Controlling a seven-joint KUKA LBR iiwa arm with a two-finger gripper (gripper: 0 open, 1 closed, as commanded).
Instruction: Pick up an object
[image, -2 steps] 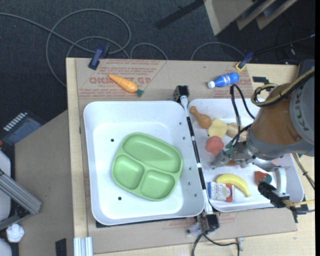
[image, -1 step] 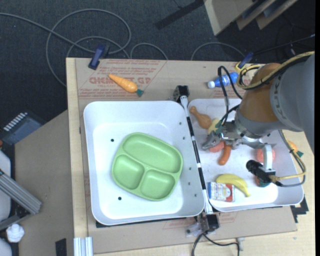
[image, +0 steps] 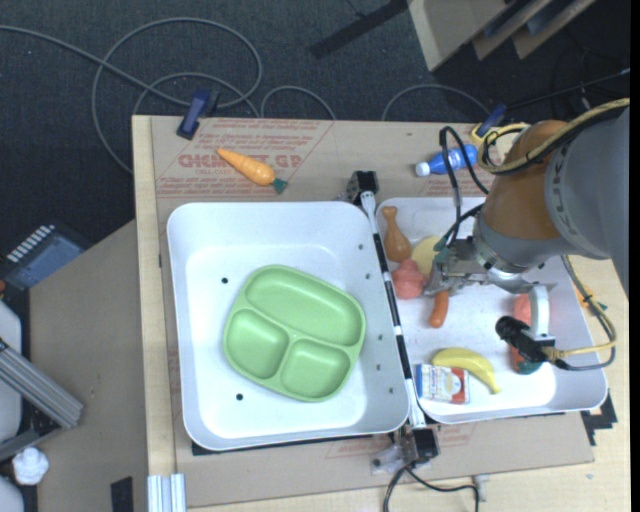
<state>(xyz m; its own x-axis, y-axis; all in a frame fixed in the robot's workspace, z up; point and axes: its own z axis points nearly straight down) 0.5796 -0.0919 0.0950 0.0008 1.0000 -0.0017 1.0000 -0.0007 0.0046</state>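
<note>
One orange sausage (image: 438, 309) just below tool (image: 446, 281).

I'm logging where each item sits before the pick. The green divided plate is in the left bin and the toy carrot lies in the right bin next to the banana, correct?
Not quite. The green divided plate is in the left bin, but the toy carrot lies outside both bins, on the cardboard behind the left bin. The banana is in the right bin. The camera view shows this.

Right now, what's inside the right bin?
The right bin holds a banana, a small carton, a pink piece, an orange stick and a tan piece. The arm covers the bin's middle, hiding whatever lies there.
</note>
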